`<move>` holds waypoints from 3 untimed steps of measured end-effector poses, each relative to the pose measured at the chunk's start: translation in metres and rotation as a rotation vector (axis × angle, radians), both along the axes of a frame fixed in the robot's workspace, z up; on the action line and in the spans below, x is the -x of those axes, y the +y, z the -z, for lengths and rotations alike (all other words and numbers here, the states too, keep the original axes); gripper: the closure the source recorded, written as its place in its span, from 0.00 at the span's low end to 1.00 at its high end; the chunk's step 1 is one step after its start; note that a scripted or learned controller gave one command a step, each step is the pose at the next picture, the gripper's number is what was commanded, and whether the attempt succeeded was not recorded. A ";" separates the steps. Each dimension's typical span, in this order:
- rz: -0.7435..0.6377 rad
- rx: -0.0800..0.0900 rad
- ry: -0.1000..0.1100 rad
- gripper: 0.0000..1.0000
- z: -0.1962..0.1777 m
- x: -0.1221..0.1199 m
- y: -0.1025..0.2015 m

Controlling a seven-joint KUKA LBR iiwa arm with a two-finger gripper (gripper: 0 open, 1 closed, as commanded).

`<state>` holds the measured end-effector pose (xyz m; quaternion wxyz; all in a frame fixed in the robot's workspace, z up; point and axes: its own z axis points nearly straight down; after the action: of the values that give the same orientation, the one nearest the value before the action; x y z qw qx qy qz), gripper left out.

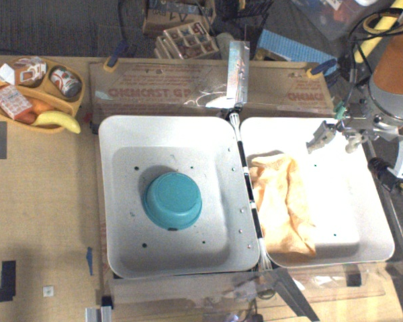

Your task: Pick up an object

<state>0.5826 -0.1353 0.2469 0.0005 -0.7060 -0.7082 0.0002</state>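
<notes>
Camera view: I see my gripper at upper right, fingers spread, holding nothing; orange cloth and teal bowl lie ungrasped. Pick not started.

Two white bins sit side by side, the left bin and the right bin. One teal bowl lies upside down in the left. One orange cloth lies in the right. One tray of toy food, with one banana.
</notes>
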 end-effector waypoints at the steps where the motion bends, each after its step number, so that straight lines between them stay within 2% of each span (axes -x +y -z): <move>1: 0.000 0.000 0.000 0.00 0.000 0.000 0.000; 2: 0.043 0.000 0.000 0.00 0.087 -0.014 0.009; 3: 0.054 0.001 -0.011 0.00 0.157 -0.027 0.024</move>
<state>0.6095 -0.1114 0.0898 -0.0039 -0.7249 -0.6889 -0.0032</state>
